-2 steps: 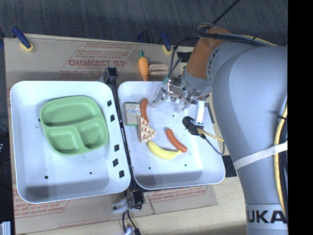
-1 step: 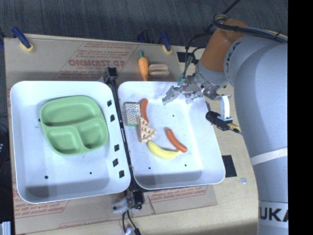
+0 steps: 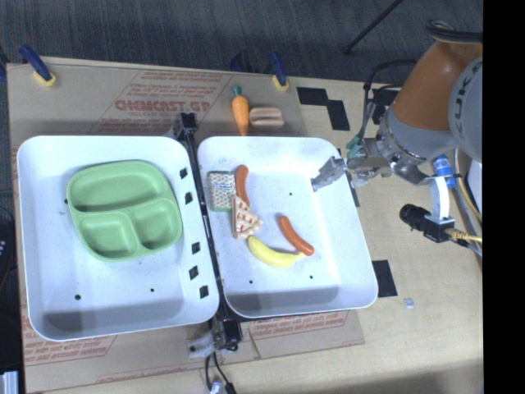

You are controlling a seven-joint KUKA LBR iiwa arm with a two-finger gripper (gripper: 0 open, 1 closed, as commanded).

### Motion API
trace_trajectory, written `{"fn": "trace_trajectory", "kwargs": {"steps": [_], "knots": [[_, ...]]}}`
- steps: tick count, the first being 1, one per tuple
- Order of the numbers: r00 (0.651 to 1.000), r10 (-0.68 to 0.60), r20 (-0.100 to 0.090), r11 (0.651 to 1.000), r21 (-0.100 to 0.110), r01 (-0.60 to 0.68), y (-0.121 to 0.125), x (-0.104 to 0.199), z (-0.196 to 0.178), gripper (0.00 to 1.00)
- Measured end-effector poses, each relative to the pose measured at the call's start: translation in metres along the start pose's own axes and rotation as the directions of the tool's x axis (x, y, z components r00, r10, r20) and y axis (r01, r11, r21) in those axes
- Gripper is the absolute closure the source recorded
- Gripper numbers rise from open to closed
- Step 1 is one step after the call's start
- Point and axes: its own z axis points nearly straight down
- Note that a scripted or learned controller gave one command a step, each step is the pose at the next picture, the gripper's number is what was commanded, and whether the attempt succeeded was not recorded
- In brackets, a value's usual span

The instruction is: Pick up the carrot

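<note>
Carrot: the small orange plastic carrot (image 3: pixel 239 112) with a green top lies on the cardboard sheet (image 3: pixel 156 97) outside the bins, just beyond the far rim of the right bin, beside a tan and brown bun-shaped toy (image 3: pixel 266 118).
Gripper: the metal two-finger gripper (image 3: pixel 326 173) hangs over the right bin's far right corner, well apart from the carrot; whether it is open or closed cannot be told.
Right bin: the shallow glossy white bin (image 3: pixel 344 269) holds two slim orange-red sausages (image 3: pixel 294 235), a curved yellow banana (image 3: pixel 271 254), a waffle-textured wedge (image 3: pixel 244 217) and a speckled rectangular block (image 3: pixel 221 190).
Left bin: the matching white bin (image 3: pixel 41 286) holds a smooth green compartment tray (image 3: pixel 123 208).
</note>
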Motion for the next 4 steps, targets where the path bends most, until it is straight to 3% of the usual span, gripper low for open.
{"fn": "trace_trajectory", "kwargs": {"steps": [1, 2, 3, 4], "knots": [[0.991, -0.132, -0.002, 0.991, 0.003, 0.132, -0.060, 0.057, 0.030, 0.00], [0.893, -0.451, -0.004, 0.893, 0.002, 0.451, -0.091, 0.084, 0.117, 0.00], [0.892, -0.452, -0.004, 0.892, 0.002, 0.452, -0.090, 0.084, 0.107, 1.00], [0.776, -0.630, 0.000, 0.776, 0.000, 0.630, -0.094, 0.008, 0.062, 1.00]]}}
